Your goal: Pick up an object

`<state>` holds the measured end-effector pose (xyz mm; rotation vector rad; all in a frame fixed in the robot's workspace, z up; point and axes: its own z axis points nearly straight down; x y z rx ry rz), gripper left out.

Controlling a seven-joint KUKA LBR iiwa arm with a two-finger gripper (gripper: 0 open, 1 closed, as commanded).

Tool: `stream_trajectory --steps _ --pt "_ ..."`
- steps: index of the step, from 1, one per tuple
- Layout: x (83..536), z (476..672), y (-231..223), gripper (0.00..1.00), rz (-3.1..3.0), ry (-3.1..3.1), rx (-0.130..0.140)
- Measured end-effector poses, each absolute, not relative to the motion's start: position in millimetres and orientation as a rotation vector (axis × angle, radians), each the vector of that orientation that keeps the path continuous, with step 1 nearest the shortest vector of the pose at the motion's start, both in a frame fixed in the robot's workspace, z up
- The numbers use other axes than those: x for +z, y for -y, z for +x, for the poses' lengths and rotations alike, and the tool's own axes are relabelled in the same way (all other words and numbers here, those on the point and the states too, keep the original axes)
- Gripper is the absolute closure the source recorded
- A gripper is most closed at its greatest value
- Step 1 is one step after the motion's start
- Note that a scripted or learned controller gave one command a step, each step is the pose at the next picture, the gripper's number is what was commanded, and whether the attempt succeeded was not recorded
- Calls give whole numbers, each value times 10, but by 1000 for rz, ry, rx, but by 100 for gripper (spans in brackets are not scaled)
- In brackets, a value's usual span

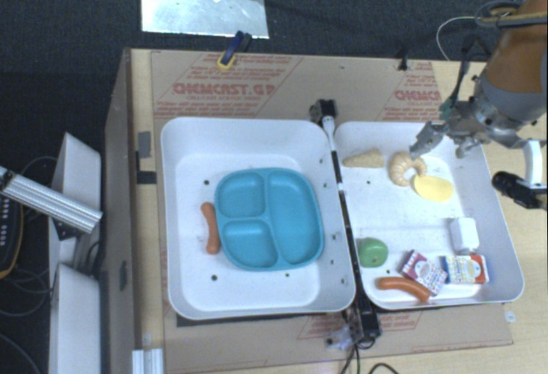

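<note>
My gripper point(422, 147) hangs over the far part of the right bin point(497, 231), its tip just above a tan croissant point(401, 168). A pale bread piece point(364, 160) lies to the croissant's left and a yellow flat item point(433, 187) to its right. Nearer the front are a green apple point(372, 252), an orange sausage point(402, 285), a white block point(463, 234) and two small cartons point(425, 270) point(467, 268). Nothing shows between the fingers.
The left bin point(184, 192) holds a blue divided plate point(268, 218) with an orange sausage point(210, 228) beside it on the left. A black divider point(338, 192) runs between the bins. The arm's grey body point(514, 98) looms over the right bin's far right corner.
</note>
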<state>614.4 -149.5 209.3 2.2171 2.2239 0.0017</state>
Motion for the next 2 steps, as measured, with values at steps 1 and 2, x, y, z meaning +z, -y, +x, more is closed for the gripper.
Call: stream_trajectory --steps 1,2 --pt "1151 6126 1805 0 2221 -2224 -2" --pt "840 5565 2038 0 2221 -2222 -1"
